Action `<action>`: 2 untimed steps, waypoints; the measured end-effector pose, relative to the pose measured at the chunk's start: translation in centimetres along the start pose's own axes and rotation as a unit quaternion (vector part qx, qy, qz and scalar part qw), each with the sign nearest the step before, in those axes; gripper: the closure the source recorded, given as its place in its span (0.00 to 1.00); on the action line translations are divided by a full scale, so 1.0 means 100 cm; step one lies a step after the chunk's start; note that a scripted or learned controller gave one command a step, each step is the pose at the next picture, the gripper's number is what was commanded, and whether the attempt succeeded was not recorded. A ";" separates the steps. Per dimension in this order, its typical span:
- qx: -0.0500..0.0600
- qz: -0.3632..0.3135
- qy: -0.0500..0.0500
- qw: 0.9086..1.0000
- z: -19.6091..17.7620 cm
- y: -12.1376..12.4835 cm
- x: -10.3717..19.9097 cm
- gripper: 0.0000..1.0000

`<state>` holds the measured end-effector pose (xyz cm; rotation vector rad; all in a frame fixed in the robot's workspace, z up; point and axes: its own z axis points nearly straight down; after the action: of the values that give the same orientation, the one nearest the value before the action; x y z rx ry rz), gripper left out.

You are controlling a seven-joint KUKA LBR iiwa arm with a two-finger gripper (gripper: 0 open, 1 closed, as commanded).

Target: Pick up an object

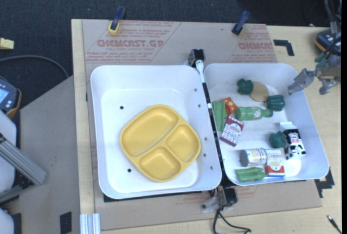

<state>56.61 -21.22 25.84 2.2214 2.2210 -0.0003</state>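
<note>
The right white bin holds several small objects: two dark green peppers, a tan disc, a green bottle lying on its side, a red-and-white packet, a black-and-white toy and a can lying on its side. My gripper hangs over that bin's far right rim, at the view's right edge. Its two grey fingers stand apart, open, with nothing between them. It is right of the nearer pepper and not touching any object.
The left white bin holds a yellow divided tray. A green cucumber-like piece lies at the right bin's front. Clamps sit on the board's far edge. Cables and gear lie on the floor to the left.
</note>
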 end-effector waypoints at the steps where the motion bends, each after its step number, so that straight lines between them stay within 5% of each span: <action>1: 0.003 0.000 0.001 1.000 0.044 -0.006 0.001 0.00; 2: 0.002 0.000 0.001 1.000 0.090 0.001 0.000 0.00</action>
<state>56.72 -21.22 16.87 2.2243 2.2251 -0.0032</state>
